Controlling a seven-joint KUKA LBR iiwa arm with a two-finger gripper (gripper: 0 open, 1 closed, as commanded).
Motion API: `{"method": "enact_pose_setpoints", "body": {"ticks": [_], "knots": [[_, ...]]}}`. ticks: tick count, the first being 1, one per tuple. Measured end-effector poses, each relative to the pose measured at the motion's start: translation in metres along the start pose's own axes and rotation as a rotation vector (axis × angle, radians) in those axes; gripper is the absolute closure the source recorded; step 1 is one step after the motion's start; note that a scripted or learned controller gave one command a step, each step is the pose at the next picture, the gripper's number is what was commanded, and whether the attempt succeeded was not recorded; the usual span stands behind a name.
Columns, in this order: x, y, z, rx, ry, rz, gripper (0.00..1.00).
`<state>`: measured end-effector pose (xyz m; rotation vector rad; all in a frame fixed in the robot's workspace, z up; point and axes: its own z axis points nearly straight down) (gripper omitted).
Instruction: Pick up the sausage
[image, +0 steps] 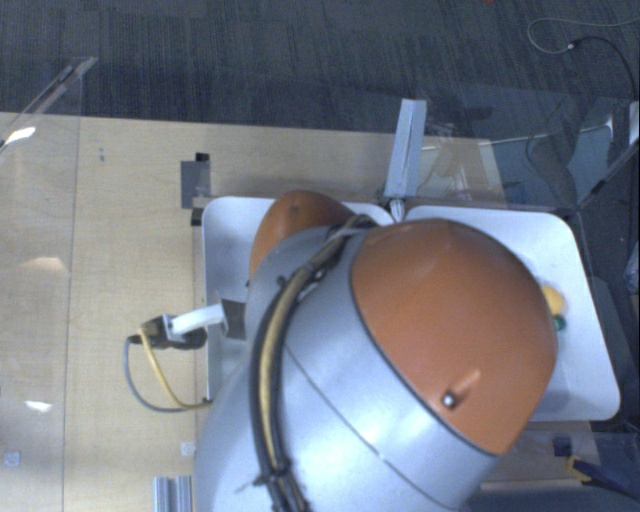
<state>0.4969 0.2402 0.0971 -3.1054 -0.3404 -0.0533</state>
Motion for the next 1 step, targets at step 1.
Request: {"method": "enact_pose_setpoints", "body": {"ticks": [1], "knots": [[0.0, 0.0, 0.0, 0.0, 0.0, 0.0, 0.0]]}}
